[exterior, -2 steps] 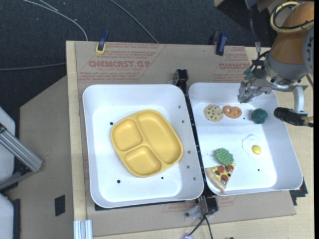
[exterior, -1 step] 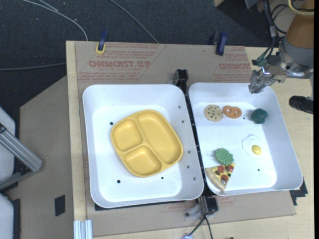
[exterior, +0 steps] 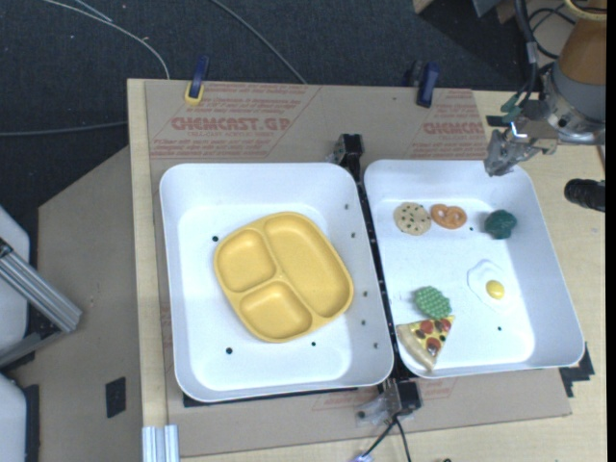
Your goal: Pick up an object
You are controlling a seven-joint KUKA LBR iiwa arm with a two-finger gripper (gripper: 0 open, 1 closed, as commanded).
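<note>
Nearest you in the right bin (exterior: 553,296), the pizza slice (exterior: 426,339) lies at the near-left corner, its point aimed toward the near edge, with the green knobbly piece (exterior: 433,301) just beyond it. A little farther and to the right sits the fried egg (exterior: 489,284). Farther still you have a row running left to right: the cookie (exterior: 412,218), the pretzel (exterior: 448,217), then the dark green clump (exterior: 500,223). Now look past that row: your end effector (exterior: 502,157) hangs over the far-right rim of the bin, nothing between its tips, and I can't tell you whether they're spread or pressed together. So the green clump is your closest target, lying just nearward of the end effector and almost directly under its line. I'd judge a short drop toward you reaches it.
</note>
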